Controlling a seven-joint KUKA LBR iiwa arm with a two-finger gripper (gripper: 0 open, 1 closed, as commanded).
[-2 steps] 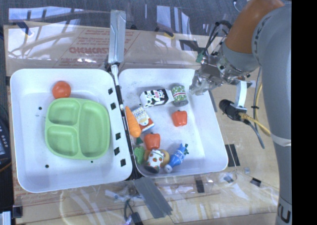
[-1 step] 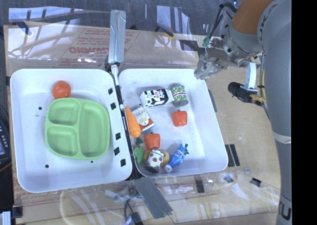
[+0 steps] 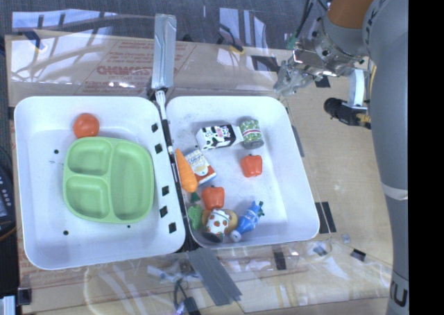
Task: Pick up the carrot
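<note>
The carrot (image 3: 185,170) is a small orange cone lying along the left wall of the right bin (image 3: 295,168), tip toward the back. It rests against a small juice carton (image 3: 200,165). My gripper (image 3: 286,82) hangs above the bin's back right corner, well away from the carrot. Nothing shows between its fingers.
The right bin also holds a cow-print milk carton (image 3: 216,136), a green can (image 3: 251,132), two red peppers (image 3: 252,165), a blue bottle (image 3: 250,218) and other small toys at the front. The left bin (image 3: 35,168) holds a green divided plate (image 3: 109,179) and a tomato (image 3: 86,125).
</note>
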